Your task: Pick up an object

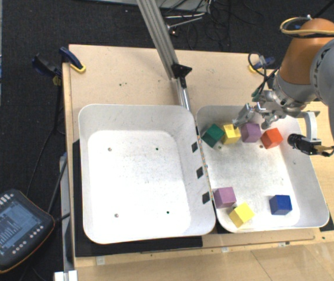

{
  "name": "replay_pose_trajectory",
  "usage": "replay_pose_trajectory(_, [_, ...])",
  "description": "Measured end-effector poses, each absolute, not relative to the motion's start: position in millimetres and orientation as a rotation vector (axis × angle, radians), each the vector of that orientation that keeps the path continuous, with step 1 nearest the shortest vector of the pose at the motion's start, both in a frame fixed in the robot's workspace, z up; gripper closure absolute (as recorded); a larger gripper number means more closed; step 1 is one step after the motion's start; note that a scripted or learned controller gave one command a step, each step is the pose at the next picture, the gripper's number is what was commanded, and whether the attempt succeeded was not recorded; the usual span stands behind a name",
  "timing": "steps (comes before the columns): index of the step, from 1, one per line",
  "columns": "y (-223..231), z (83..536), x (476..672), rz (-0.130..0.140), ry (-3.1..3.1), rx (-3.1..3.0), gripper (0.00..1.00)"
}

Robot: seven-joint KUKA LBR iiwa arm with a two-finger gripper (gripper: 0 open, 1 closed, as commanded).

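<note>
Grey and orange, the arm (313,57) reaches in from the right and ends in the gripper (255,115), low over the far part of the right bin (307,180). Its fingers are too small and cluttered to read — whether they are spread or pressed together cannot be told, and no block shows between them.

Just below the gripper a row of four blocks runs along the far end of that bin: a green block (212,135) nearest the left bin (96,122), then a yellow block (231,133) touching it, then a purple block (251,132) right under the gripper, then an orange block (271,137).

Well apart from that row, near the bin's front edge, lie three more — a second purple block (224,196), a second yellow block (241,213) just beside it, and a blue block (280,204) off to the right.

Both bins sit side by side on the wooden bench (126,69).
</note>
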State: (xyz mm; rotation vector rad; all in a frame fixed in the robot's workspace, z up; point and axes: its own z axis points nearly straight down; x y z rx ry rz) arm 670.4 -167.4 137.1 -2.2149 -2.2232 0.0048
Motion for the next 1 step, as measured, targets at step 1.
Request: replay_pose_trajectory(1, [-168.0, 119.2, 675.9, -0.014, -2.237, -2.227, 0.0])
